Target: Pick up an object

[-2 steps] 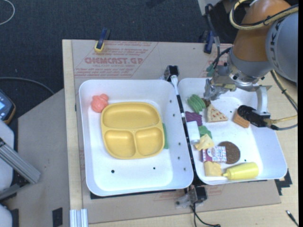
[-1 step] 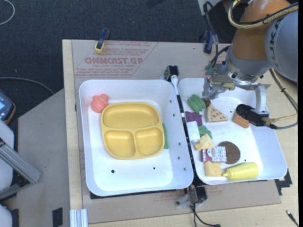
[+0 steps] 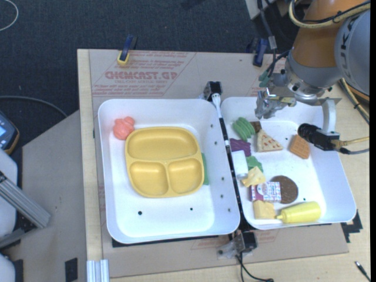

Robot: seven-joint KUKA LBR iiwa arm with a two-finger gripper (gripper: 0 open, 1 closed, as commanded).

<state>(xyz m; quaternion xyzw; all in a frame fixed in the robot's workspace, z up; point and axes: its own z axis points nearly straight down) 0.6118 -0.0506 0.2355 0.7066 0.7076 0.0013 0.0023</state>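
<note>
My gripper [image 3: 267,109] hangs over the back left part of the right bin [image 3: 335,181], open, with nothing between its fingers. Just below and left of it lies a green toy vegetable [image 3: 242,127], and a toast wedge [image 3: 269,141] lies right under it. Farther along the bin are an orange-brown cracker [image 3: 299,147], a purple piece [image 3: 239,145], a yellow cheese scrap [image 3: 254,178], a brown cookie [image 3: 286,188], a small pink packet [image 3: 267,190] and a yellow bottle [image 3: 299,212].
The left bin [image 3: 114,204] holds a yellow divided plate [image 3: 164,160], a pink toy [image 3: 123,128] at its back left and a green strip [image 3: 204,168] by the plate's right edge. A black cable end [image 3: 317,137] juts in from the arm.
</note>
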